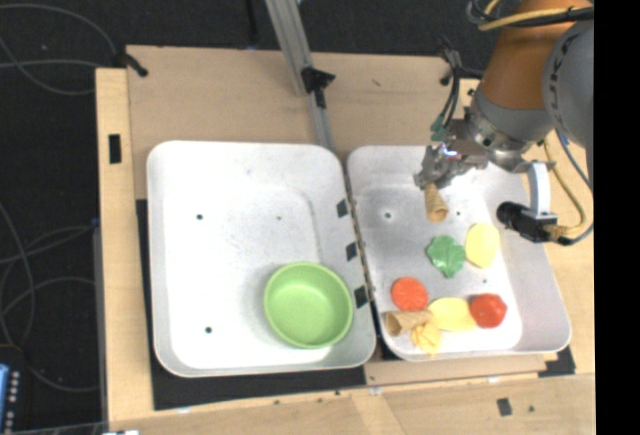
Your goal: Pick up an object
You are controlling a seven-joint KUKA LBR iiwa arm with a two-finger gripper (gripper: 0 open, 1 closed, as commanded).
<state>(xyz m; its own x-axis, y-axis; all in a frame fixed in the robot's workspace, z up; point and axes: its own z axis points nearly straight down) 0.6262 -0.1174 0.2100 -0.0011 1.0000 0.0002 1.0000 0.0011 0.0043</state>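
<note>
The fingers point down at a small tan piece in the upper part of the right bin, right of the middle of the frame. Their tips touch its top end, but how far open they are cannot be told. Lower in the same bin lie a green leafy toy, a pale yellow one, an orange one, a yellow one and a red one. The left bin holds a green bowl. Both bins sit on the tabletop.
</note>
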